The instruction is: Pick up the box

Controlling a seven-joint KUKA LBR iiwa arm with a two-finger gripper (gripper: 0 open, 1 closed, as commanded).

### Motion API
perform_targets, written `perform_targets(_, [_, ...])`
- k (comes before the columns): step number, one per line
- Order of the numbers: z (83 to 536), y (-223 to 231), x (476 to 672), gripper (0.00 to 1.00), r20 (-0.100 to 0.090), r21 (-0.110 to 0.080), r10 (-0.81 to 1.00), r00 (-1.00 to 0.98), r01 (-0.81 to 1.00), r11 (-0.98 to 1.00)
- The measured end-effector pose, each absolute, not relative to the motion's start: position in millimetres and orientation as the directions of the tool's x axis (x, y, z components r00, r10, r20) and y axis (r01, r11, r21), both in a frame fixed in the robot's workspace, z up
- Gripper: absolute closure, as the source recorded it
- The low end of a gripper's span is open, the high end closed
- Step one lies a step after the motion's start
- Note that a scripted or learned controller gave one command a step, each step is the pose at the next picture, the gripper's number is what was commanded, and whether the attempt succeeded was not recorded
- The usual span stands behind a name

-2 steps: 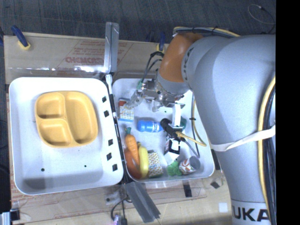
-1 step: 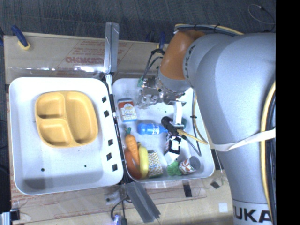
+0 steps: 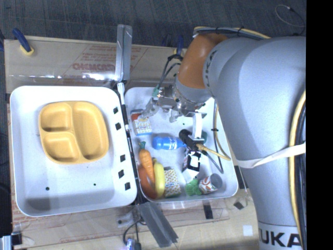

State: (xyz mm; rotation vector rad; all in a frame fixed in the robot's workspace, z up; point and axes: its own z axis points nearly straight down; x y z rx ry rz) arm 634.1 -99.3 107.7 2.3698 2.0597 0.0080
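Presently, item by item: the right bin (image 3: 225,139) is crowded, and the box (image 3: 142,125), a small pale carton with printed faces, lies near its upper left corner, close against the divider beside the left bin (image 3: 31,155). Just below and to its right rests a blue bottle (image 3: 167,142) on its side; further down, a carrot (image 3: 146,162), a banana (image 3: 159,178) and a patterned packet (image 3: 172,183) sit packed together, with a green piece (image 3: 192,187) and a small can (image 3: 212,183) at the lower right. The left bin carries a yellow divided tray (image 3: 73,130), well apart from all this. The gripper (image 3: 171,106) hangs over the upper part of the right bin, under the orange wrist band, just beside the box to its right; whether it is spread wide or closed narrow cannot be told from here, and nothing is seen held in it. Risks, as judged: the box lies near the bin wall, so one side of the gripper may strike the rim or the divider and skid off. A descent slightly off to the right would meet the bottle instead, rolling it or seizing the wrong article. A flat carton may also tip or slip from a shallow pinch.
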Motion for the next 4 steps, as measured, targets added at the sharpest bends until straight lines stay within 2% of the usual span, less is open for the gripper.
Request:
perform_targets(1, [107.7, -99.3, 634.1, 0.00, 0.003, 0.005, 0.990, 0.139, 0.990, -0.139])
perform_targets(2, [96.2, -97.4, 643.5, 0.00, 0.003, 0.002, 0.815, 0.580, 0.815, -0.580])
perform_targets(3, [107.4, -95.0, 645.2, 1.00, 0.005, 0.003, 0.821, 0.572, 0.821, -0.572])
perform_targets(4, [159.4, -115.1, 631.2, 1.00, 0.000, -0.002, 0.901, 0.434, 0.901, -0.434])
